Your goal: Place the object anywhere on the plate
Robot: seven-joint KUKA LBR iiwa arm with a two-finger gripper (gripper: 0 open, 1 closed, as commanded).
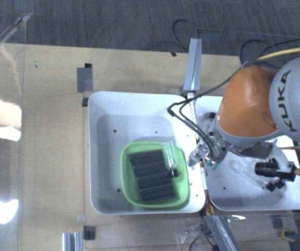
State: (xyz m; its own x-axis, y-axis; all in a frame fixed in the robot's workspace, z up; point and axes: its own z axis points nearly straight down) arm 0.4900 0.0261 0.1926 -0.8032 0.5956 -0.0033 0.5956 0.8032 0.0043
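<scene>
A green plate [128, 163] lies in the front right part of the left bin [105, 140]. A dark, ridged rectangular object [151, 175] rests flat on the plate and covers most of it. My gripper [206, 155] hangs over the wall between the two bins, just right of the plate's right rim. The orange wrist band [246, 109] and the grey arm body cover most of it from above. Nothing shows between the gripper and the plate.
The right bin [254, 195] lies under the arm, with bare white floor showing at its front. Black cables [184, 114] loop from the wrist over the left bin's back right corner. A black fitting [271, 170] juts out from the arm over the right bin.
</scene>
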